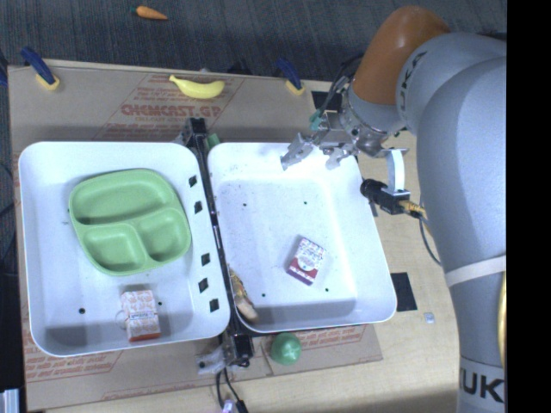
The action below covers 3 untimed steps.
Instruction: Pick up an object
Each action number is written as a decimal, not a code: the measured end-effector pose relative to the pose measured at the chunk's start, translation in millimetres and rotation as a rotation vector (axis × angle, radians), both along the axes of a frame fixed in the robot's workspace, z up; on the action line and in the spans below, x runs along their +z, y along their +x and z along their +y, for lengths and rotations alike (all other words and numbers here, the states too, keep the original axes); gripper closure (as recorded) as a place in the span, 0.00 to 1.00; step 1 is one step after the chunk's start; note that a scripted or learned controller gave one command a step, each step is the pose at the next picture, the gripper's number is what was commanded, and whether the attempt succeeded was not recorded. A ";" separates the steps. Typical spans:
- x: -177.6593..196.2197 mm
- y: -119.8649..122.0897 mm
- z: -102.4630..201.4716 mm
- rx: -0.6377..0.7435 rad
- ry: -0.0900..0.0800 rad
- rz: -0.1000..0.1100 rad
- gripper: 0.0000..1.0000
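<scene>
As I look down from the fixed camera, this is what I read off the bench:

Arm: the grey arm (pixel 456 170) reaches in from the right; its orange band (pixel 392 46) sits above the wrist, over the far right corner of the right bin (pixel 370 291).
Gripper: the gripper (pixel 314 151) hangs at the far edge of the right bin; I see two pale fingers spread apart with nothing between them.
Right bin: a small red-and-white carton (pixel 306 260) lies flat near the middle, well apart from the gripper; a tan object (pixel 241 301) rests against the near left wall, too small for me to name.
Left bin: the left bin (pixel 34 231) bears a green divided plate (pixel 129 220); nearer me lies a small red-and-white box (pixel 139 314).
Outside the bins: a yellow banana (pixel 198 85) on the cardboard beyond the bins; a green ball (pixel 286 348) just in front of the right bin; an orange carrot (pixel 151 12) on the dark floor; blue clamps (pixel 40 69) on the far edge.
</scene>
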<state>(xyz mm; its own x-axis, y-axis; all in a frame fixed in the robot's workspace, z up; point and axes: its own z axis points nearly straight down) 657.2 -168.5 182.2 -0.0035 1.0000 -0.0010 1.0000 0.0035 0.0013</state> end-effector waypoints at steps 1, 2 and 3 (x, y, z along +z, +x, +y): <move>-87.4 -9.8 -42.7 0.000 0.002 0.008 0.00; -20.1 -109.6 -42.9 0.002 0.001 0.002 0.00; -14.9 -52.3 -42.0 0.001 0.002 0.002 0.00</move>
